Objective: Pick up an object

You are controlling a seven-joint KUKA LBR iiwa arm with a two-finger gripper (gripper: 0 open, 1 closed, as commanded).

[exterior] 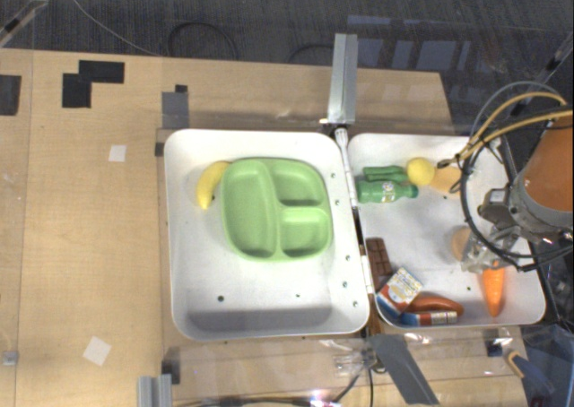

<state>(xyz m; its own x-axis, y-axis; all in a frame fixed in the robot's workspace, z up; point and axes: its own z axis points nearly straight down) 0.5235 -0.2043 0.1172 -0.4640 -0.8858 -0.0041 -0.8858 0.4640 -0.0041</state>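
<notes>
Carrot [493, 291] lies near the right bin's [421, 235] front-right edge, below the gripper [480, 257], whose state I cannot tell.

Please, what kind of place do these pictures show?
Probably a robotics lab bench for grasping trials. Two shallow white bins hold toy-like items, such as a green divided plate and a carrot, and a cabled robot arm reaches in.

the arm [543, 190] shows an orange band above a grey wrist, with black and yellow cables [489, 141] looping around it; the metal parts below look blurred, perhaps the gripper mount.
</notes>
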